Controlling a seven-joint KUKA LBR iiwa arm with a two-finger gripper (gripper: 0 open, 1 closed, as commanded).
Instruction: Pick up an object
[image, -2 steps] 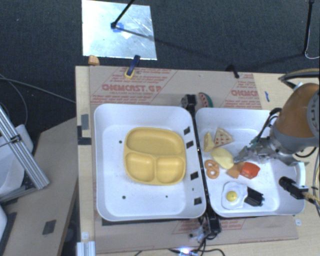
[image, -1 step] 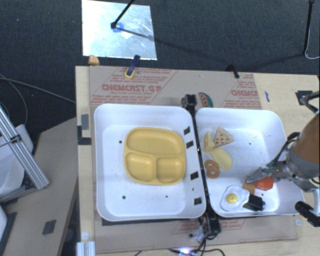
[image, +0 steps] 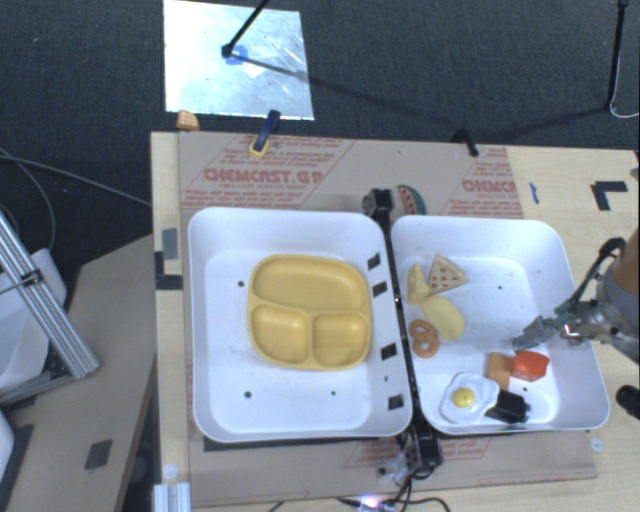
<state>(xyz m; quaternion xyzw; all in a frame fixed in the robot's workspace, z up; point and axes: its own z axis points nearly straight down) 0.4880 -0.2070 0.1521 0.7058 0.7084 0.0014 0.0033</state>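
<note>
Reaching: from the right bin's (image: 560, 245) right edge, gripper (image: 532, 340) hangs low just above the orange-red piece (image: 531, 365), seemingly lined up for a pick.
Fingers: too small and blurred to tell whether spread or pressed together; nothing seen between them.
Right bin, near edge: fried egg (image: 464, 398), black piece (image: 510, 407).
Right bin, left edge: waffle wedge (image: 445, 273), pretzel ring (image: 424, 337).
Left bin (image: 215, 300): yellow divided tray (image: 309, 310), centred.

Grey metal hand (image: 538, 331) with dark cables.
</note>
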